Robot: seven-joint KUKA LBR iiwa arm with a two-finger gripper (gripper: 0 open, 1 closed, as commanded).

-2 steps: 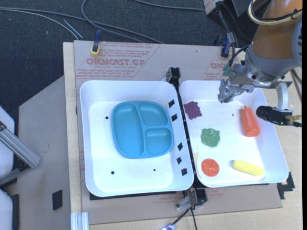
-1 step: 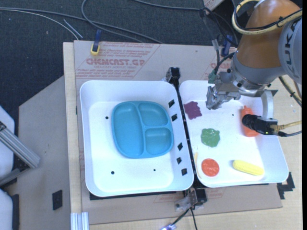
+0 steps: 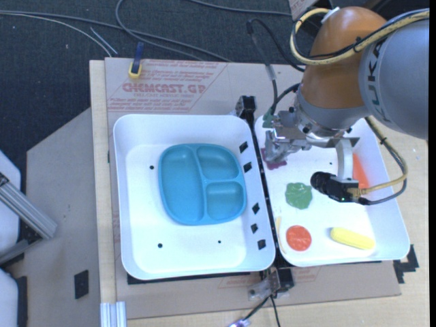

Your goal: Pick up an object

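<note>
My gripper [image 3: 275,146] hangs low over the far left part of the right bin [image 3: 387,248], close to the divider between the two bins. A small purple object [image 3: 276,161] lies right under its tip; whether it is gripped cannot be told from above. Nearer the front of this bin lie a green lumpy object [image 3: 298,195], a red round object [image 3: 298,238] and a yellow oblong object [image 3: 351,238]. An orange carrot-like piece [image 3: 359,172] rests at the right, partly hidden by the arm.
The left bin [image 3: 133,245] holds a blue divided plate [image 3: 202,182]. A black piece [image 3: 330,184] on a yellow cable hangs from the arm above the right bin's middle. The arm's grey and orange body covers that bin's far half. Cardboard lies under both bins.
</note>
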